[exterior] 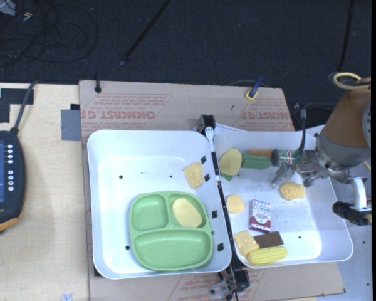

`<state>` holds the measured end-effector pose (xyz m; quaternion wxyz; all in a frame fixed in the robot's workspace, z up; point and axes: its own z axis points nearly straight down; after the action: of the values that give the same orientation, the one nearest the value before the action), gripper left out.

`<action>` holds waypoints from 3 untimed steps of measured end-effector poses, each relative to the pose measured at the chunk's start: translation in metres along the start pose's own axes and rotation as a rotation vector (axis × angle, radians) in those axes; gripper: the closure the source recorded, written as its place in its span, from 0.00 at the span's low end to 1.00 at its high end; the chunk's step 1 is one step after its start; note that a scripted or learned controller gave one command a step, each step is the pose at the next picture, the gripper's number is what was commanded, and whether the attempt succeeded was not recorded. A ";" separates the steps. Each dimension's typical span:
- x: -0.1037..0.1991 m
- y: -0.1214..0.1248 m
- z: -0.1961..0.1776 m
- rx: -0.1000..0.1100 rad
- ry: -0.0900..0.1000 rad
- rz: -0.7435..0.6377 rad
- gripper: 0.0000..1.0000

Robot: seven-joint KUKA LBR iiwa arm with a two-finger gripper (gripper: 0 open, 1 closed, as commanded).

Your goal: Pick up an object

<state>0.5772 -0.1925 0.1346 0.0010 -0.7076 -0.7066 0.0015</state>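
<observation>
Starting at the near edge of the right bin (338, 246), a corn cob (267, 254) is being left lying against a brown block (271, 239) and a pale yellow wedge (244, 239), all touching or nearly so. Just behind them a small red-and-white card box (260, 215) and a round yellow piece (235, 204) are sitting untouched. Over in the left bin (106, 168), a green divided tray (170, 231) is being used as a seat for a yellow oval piece (187, 212), with a yellow wedge (193, 174) leaning near the shared wall.

So progress-wise: nothing is being carried yet, as far as can be seen. The grab is looking like it's only at the approach stage, and the closing and lifting are all left to do.

Farther back, the gripper (292, 174) is being held low over the right bin, reaching in from the right. A bumpy yellow piece (292, 191) is lying just below the fingertips, very close, maybe touching; contact can't be judged for sure. It's probably the target. The jaws are looking spread apart, nothing clamped between them. Behind the gripper, a green cylinder (255, 162) and a yellow-green round piece (230, 162) are resting near the back wall.
</observation>
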 end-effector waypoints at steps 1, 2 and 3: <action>-0.002 0.070 -0.038 -0.010 -0.001 -0.004 0.00; -0.020 0.026 0.050 0.000 0.003 0.001 0.00; 0.042 0.070 -0.058 -0.013 0.001 -0.008 0.00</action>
<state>0.6476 -0.1504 0.1920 -0.0033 -0.7047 -0.7095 -0.0032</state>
